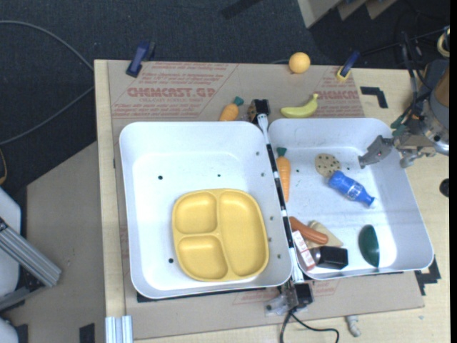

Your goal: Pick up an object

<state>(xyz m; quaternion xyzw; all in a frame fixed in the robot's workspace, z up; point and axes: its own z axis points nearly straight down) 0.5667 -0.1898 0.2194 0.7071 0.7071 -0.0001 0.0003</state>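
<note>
The gripper [389, 151] hung over the far right edge of the right bin [421, 220], its 2 fingers spread apart with nothing between them. Just below and to its left, a blue bottle [351, 189] lay tilted on the bin floor, near a speckled cookie [328, 164] but not touching it. A carrot [283, 177] lay along the bin's left wall. Toward the near edge sat a hot dog [310, 229], a red-and-white packet [302, 248] and a black block [333, 256], crowded together, with a dark green item [369, 244] to their right.

The left bin [143, 163] held a yellow plate [219, 233] with 3 compartments, resting toward its near side.

Behind the bins, on the cardboard-coloured board [178, 91], lay a banana [300, 107], a small orange carrot-like toy [230, 111] and an orange ball [300, 62]. 2 blue clamps [139, 59] gripped the board's far edge.
</note>
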